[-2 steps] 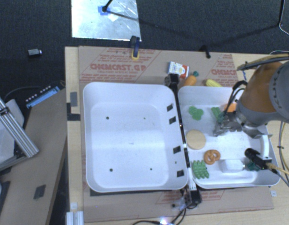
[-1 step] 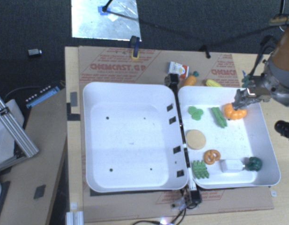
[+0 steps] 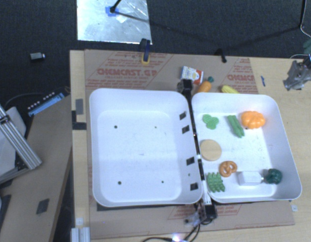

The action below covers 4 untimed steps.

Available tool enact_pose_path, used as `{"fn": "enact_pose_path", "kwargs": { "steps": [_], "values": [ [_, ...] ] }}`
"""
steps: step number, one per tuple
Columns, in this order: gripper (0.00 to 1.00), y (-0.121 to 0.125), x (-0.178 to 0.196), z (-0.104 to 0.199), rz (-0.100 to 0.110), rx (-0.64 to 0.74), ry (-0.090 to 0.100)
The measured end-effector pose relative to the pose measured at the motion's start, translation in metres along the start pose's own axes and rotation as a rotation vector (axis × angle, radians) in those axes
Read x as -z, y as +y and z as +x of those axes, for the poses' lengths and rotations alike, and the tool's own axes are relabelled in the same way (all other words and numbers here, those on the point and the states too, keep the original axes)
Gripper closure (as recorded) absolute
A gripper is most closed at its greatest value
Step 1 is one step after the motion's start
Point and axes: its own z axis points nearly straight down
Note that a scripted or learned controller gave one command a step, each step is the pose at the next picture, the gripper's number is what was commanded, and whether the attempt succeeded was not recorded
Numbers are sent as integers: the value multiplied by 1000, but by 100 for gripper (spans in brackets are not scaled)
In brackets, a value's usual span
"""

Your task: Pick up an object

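Desk (image 3: 276, 72) carries two white bins. Left bin (image 3: 140, 147) has a bare floor. Right bin (image 3: 246, 147) holds all the candidates, so the pick happens there.

Tool (image 3: 299, 74) sits at the right edge of the view, off to the bin's upper right corner, well apart from every item. Too small and blurred; can't tell whether it is open or closed. Nothing visible in it.

Items in the right bin, largest first, handling is my guess:
- Orange pumpkin (image 3: 253, 119), upper right. Looks like hollow toy plastic, light, stiff, rounded and a bit slippery. Grip across the widest part; may be too wide for the fingers.
- White block (image 3: 249, 178), near the front wall. Flat parallel sides, stiff; easiest target. Close on the two long faces. A dark green lump (image 3: 273, 176) sits just beside its right end, so approach from above.
- Tan round disc (image 3: 211, 149), close to the left wall. Lies flat, low; hard to get fingers under, likely to slide.
- Green ridged piece (image 3: 215, 182), front left corner; walls crowd the approach.
- Green pod (image 3: 235, 125), long and thin; pinch across the short axis at mid-length.
- Pretzel (image 3: 228, 168), stiff with holes; pinch across one outer loop.
- Small green leaf shape (image 3: 211, 121), flat, poor grip.

Loose bits behind the bins on the desk: carrot (image 3: 204, 86), yellow piece (image 3: 229, 89).
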Motion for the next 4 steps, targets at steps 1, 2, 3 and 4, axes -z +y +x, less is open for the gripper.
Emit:
{"fn": "enact_pose_path", "kwargs": {
  "steps": [1,2,3,4],
  "values": [
    [100,40,25,-15,11,-4,-1],
    [100,99,57,-37,10,-3,-1],
    [100,34,10,-69,22,-8,3],
    [100,76,45,-88,12,-4,-1]
  ]
}}
